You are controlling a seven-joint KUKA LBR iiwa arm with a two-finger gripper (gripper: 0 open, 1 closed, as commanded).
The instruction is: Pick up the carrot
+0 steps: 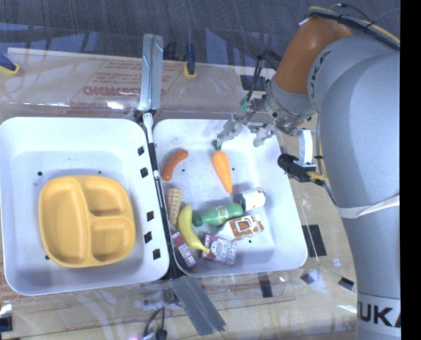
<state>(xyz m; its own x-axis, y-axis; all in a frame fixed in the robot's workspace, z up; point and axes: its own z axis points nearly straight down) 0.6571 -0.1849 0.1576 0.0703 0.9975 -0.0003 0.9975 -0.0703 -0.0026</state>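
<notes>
Camera view: carrot (222, 169) looks like light, stiff, slick plastic; we'd grip mid-body, across its width; tool (249, 127) spread, holding nothing.

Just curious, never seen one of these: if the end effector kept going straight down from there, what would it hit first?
Probably the carrot's leafy top or the white bin floor beside it; the end effector hovers just above, though depth is unclear.

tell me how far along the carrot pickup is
Done: the gripper has reached the right bin and sits above its far edge, close to the carrot's leafy end. In hand: nothing. Left: the whole grasp, since the carrot lies flat on the bin floor.
</notes>
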